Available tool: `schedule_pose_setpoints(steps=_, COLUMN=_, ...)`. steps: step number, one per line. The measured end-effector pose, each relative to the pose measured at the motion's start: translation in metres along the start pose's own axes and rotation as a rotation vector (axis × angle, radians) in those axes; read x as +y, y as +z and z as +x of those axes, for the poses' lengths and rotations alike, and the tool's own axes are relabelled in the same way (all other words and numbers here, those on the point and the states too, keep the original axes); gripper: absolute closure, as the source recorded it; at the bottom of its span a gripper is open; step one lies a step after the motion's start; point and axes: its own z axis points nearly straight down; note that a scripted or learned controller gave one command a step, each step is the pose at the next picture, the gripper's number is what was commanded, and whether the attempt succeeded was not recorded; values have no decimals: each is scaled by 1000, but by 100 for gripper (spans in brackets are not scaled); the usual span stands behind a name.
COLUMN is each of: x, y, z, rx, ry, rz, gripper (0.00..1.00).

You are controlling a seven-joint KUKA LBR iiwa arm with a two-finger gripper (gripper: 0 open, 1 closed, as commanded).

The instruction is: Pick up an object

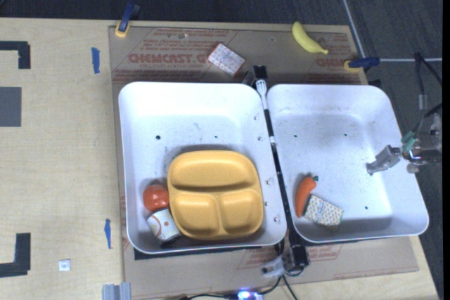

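Note:
My gripper (382, 161) reaches in from the right, low over the right side of the right bin (351, 105), with nothing seen in it. An orange carrot (304, 194) with a green top lies near that bin's front left corner. Right beside the carrot lies a small patterned packet (323, 211). The gripper is well to the right of both. In the left bin (190, 105) a yellow compartment tray (214, 192) takes up the front. A red ball (155, 197) and a white and orange cup (163, 225) lie against the tray's left side.
A yellow banana (308, 38) and a small patterned packet (226, 59) lie on the cardboard behind the bins. Blue clamps (126, 17) hold the cardboard's back corners. Cables run at the bins' front edge (288, 265).

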Motion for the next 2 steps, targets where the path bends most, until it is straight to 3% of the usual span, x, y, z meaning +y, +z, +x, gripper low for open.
schedule_pose_setpoints(steps=1, x=1, y=130, z=37, rx=-1, ry=0, rz=-5, gripper=0)
schedule_pose_setpoints(steps=2, x=1, y=130, z=89, rx=2, ry=-1, rz=-2, gripper=0)
